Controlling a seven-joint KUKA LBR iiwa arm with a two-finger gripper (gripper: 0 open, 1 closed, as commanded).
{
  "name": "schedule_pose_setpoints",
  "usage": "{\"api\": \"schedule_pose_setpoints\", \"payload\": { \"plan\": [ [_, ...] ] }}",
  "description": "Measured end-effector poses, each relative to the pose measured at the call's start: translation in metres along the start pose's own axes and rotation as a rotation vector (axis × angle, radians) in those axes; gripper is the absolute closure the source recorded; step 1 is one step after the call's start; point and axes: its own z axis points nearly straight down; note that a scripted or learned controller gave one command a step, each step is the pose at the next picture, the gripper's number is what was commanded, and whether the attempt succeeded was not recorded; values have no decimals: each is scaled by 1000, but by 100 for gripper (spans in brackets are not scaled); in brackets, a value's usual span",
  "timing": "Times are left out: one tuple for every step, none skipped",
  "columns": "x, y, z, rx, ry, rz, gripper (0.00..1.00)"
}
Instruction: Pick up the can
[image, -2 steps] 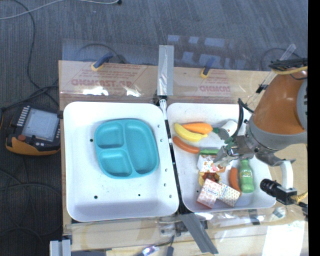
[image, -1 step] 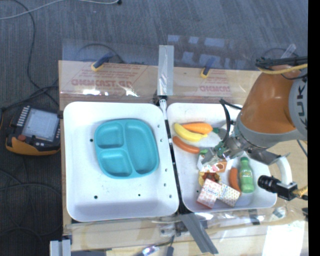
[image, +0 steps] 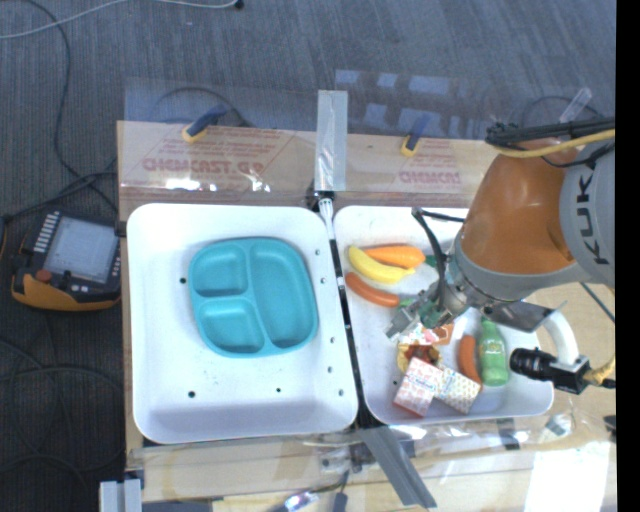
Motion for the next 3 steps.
{"api": "schedule_pose_setpoints", "payload": {
  "plan": [
    [9,21,45,2,0,30,100],
    [45,27,-3,-1,1,-107,100],
    [72,49,-82,-1,-2,-461,100]
  ]
}}
